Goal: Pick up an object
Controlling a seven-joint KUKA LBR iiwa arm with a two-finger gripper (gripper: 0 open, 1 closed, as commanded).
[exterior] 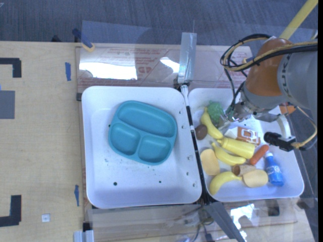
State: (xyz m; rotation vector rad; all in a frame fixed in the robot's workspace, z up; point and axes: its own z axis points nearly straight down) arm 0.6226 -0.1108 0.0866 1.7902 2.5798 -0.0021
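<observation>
A pale wooden surface (38, 150) carries two white bins; grey-blue carpet (151, 6) lies beyond it. The left bin (96, 185) holds a blue divided plate (143, 132). Right of that plate, the right bin (295, 180) holds toy bananas (227, 157), a carrot (258, 154) and a blue bottle (274, 169). The end effector (234, 112) hangs over the right bin's far part beside a green toy (216, 111); I cannot tell its grip state.
</observation>
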